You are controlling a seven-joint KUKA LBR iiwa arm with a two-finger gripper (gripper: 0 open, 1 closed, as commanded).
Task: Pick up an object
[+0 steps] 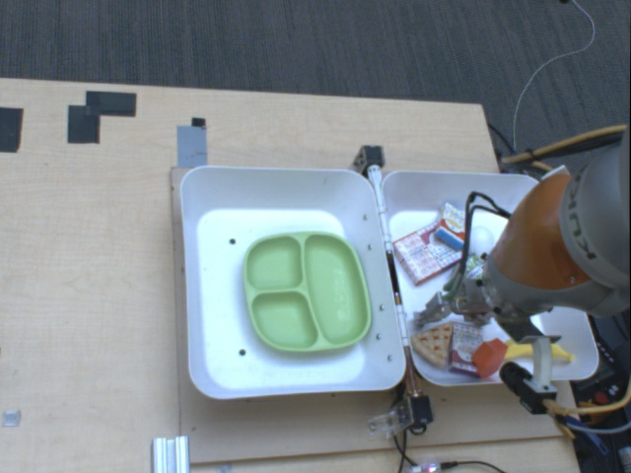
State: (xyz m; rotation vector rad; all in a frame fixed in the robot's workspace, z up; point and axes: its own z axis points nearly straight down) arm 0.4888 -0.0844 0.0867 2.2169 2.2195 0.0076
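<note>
Crowded together in the right bin (582, 358), the pizza-slice toy (432, 343), red packet (426, 254) and orange piece (489, 356) sit so close under the gripper (449, 305), whose grip I cannot tell, that it may snag two or slip off.

One fixed camera looks down on the bench (89, 264) from above at a slant, from a moderate distance. The bench fills most of the frame, and its far edge runs across the upper part, with dark carpet (296, 28) beyond it along the top. The left bin (192, 264) sits whole near the centre of the frame, slightly low. The right bin (424, 190) lies at centre right, partly covered by the arm (562, 235), which enters from the right edge. The bench's near edge falls at the bottom of the frame.
</note>
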